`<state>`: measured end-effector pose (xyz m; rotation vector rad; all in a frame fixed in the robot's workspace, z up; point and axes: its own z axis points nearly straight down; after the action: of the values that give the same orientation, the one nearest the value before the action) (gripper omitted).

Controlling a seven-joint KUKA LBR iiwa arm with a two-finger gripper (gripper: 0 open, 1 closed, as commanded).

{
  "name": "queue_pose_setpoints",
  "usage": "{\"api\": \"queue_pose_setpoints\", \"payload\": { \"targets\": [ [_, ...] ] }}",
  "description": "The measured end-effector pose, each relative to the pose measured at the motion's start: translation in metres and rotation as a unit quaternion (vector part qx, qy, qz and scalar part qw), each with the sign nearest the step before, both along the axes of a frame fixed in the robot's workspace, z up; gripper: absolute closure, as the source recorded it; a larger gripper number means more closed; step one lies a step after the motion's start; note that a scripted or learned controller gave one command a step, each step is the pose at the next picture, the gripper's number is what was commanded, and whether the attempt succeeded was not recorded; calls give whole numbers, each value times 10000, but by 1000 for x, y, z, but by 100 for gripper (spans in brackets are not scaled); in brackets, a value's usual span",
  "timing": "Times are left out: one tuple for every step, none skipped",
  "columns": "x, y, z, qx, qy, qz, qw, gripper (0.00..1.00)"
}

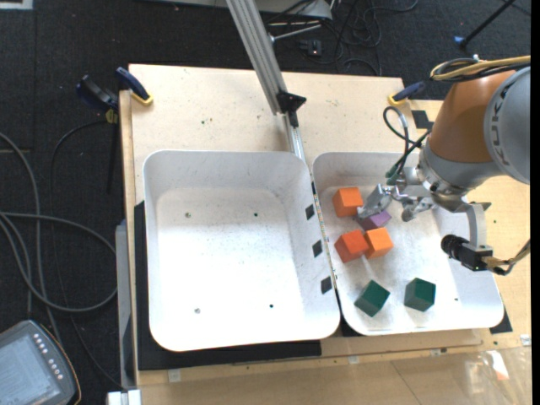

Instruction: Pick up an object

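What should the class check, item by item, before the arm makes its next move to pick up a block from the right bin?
1. Blocks lie in the right bin: ok, six there.
2. End effector over that bin: ok.
3. Target under it: ok, the purple block sits just below.
4. Room around the target: not ok, an orange block lies close beside it.
5. Fingers open: cannot tell.
6. Anything held already: cannot tell.
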<state>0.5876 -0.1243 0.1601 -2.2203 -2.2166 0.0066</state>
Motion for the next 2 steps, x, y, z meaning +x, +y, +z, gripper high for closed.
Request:
{"api": "queue_pose_setpoints", "payload": {
  "targets": [
    [4, 0, -45, 0, -7, 5, 10000, 0],
    [6, -1, -31, -3, -37, 4, 10000, 100]
  ]
}}
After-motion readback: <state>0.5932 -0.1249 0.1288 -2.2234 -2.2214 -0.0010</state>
